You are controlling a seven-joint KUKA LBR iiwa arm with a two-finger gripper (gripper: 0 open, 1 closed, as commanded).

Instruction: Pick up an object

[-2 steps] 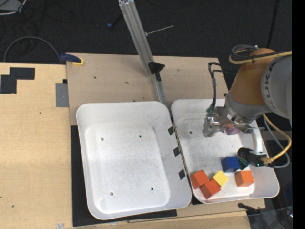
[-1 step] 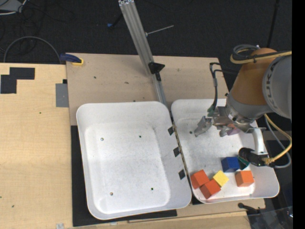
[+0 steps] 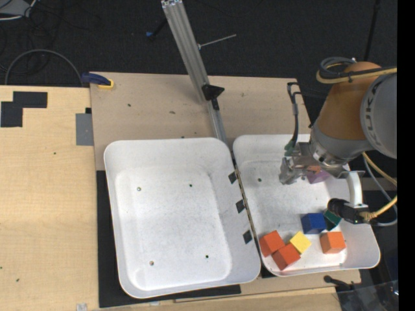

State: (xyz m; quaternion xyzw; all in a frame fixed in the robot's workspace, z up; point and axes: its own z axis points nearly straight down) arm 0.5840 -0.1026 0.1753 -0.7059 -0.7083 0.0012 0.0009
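Spanning wooden bench [image 3: 149,112]: two white bins [image 3: 172,212] | dark floor [image 3: 97,24] behind | gripper [image 3: 293,171] jaw state unclear

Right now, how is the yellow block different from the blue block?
The yellow block is bright yellow; the blue block is dark blue. The yellow block touches a red block near the right bin's front edge; the blue block sits further back, against a dark green block. The yellow block looks turned cornerwise; the blue block looks squarer to the bin. Both are small cubes in the right bin.
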